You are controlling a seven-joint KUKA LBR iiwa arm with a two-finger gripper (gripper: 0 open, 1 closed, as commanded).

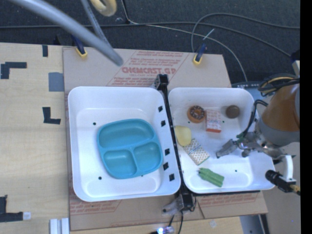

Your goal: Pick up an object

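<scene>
Arm in from the right, gripper low over the right bin, tip pointing left toward the middle of the bin floor. Can't tell from this slant view whether the tool is open or closed, too small and dark; nothing visibly in it. Candidate objects all sit in the right bin: brown donut-like round and red-white packet at the back, small dark brown ball in the back right, yellow lump against the divider wall, patterned flat packet just beside it, green piece near the front wall. The gripper tip is nearest the patterned packet, probably the target, though that is a guess. The left bin holds a blue divided tray, well apart from the arm. Objects are spread out with gaps, so a top-down grab looks feasible; the flat packet lies low and could slip. Pick not yet made.
</scene>
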